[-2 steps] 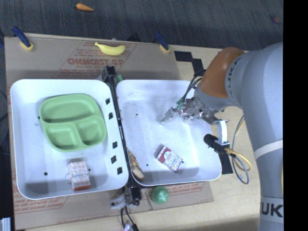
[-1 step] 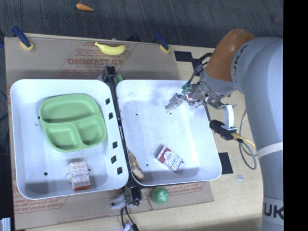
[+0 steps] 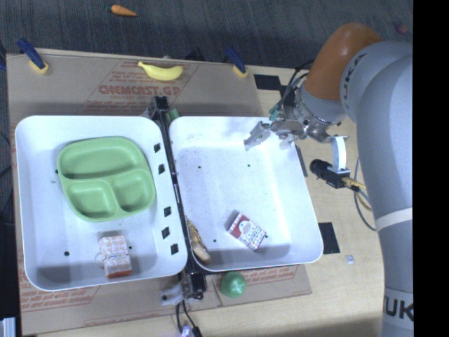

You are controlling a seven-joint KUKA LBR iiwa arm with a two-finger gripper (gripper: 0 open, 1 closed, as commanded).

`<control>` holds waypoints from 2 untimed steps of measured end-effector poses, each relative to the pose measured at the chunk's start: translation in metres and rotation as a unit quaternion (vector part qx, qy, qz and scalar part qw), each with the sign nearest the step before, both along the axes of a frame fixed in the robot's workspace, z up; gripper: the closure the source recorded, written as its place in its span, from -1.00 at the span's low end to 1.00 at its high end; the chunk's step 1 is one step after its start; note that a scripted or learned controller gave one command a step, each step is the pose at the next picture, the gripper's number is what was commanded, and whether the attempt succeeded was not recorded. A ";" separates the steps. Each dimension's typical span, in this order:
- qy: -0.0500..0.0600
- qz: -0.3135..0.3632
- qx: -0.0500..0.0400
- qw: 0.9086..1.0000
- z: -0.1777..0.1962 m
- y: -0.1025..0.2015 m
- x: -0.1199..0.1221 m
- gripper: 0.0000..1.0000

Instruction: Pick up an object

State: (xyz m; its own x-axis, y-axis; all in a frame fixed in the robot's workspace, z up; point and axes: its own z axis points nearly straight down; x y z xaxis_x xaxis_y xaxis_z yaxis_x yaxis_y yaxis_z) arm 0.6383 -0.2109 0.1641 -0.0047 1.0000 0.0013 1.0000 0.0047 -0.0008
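Note:
My gripper hangs over the far right corner of the right bin, open, with nothing between its fingers. A red and white packet lies near the front of that bin, well apart from the gripper. A small tan object rests against the bin's left wall at the front. In the left bin sit a green compartment tray and a small orange and white box.
A yellow banana lies on the cardboard behind the bins. A green ball sits outside the right bin's front rim. An orange piece lies on the floor beyond. Blue clamps hold the cardboard's far edge.

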 end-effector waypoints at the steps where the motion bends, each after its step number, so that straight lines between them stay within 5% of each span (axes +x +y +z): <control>1: 0.002 0.001 0.000 1.000 -0.046 0.022 0.018 -1.00; 2: 0.002 0.000 0.000 1.000 -0.067 0.003 -0.136 -1.00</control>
State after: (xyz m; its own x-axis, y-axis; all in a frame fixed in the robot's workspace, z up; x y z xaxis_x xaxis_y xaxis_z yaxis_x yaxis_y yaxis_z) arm 0.5023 -0.2077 0.0971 -0.0039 1.0000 0.0003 1.0000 0.0039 -0.0051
